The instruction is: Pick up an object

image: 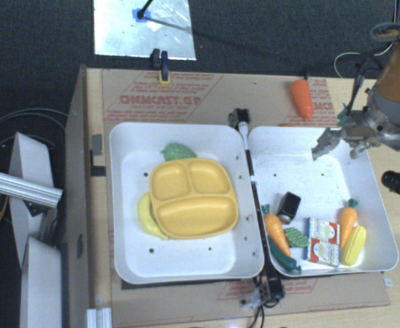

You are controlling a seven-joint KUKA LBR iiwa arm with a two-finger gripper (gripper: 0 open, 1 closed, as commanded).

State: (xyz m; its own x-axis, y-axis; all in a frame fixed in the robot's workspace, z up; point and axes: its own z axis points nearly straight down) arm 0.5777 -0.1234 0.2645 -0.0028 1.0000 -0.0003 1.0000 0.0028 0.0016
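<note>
My gripper (340, 147) hangs over the far right part of the right bin (302, 176), open, with nothing between its fingers. The bin's objects lie along its near edge, well below the gripper: a carrot (276, 231), a small black block (289, 206), a green piece (296, 238), a red and white carton (323, 242), a second carrot (348, 220) and a yellow corn-like piece (354, 245). The left bin (132, 162) holds a yellow divided plate (193, 200), a green leafy piece (178, 150) behind it and a yellow banana (147, 217) tucked under its left side.
Another orange carrot (301, 98) lies outside the bins on the cardboard behind the right bin. A ridge (250, 176) separates the two bins. Cables loop at the upper right near the arm (398, 94).
</note>
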